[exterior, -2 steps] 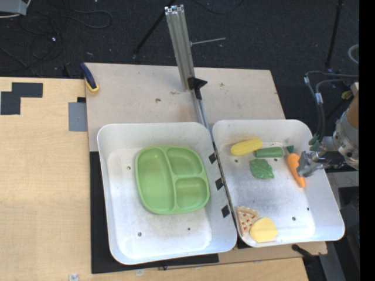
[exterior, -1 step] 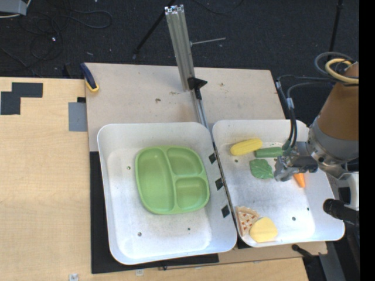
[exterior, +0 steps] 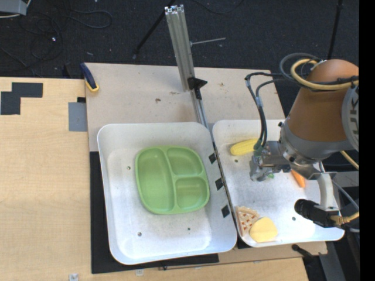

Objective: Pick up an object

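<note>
- Here, the arm reaches down into the right bin.
- Its pincer hangs low, just beside a yellow toy.
- Open or clenched? Nobody can tell.

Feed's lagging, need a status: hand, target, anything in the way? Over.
Hand low in right bin, beside yellow piece. No pick confirmed. Orange piece close on hand's other side; waffle and yellow chunk at bin's near edge.
</note>
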Action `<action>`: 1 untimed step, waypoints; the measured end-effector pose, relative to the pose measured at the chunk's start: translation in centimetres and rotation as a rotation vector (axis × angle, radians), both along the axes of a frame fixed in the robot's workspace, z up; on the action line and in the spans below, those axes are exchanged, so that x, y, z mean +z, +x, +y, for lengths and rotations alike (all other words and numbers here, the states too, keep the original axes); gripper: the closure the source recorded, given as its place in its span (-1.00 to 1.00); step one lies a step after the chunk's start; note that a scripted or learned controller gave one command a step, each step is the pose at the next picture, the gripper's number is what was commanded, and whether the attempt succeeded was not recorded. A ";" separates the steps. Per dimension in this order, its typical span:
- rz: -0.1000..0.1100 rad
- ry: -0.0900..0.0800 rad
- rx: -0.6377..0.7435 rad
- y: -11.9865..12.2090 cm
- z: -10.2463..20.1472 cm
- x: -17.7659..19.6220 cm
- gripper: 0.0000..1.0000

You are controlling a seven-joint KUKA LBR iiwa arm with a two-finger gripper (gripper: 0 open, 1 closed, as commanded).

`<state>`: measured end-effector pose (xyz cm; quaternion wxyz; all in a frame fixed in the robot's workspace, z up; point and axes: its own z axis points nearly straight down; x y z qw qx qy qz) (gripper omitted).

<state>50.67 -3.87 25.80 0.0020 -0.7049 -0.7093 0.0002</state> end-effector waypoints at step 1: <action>0.001 -0.001 -0.001 0.2 6.0 -0.2 1.00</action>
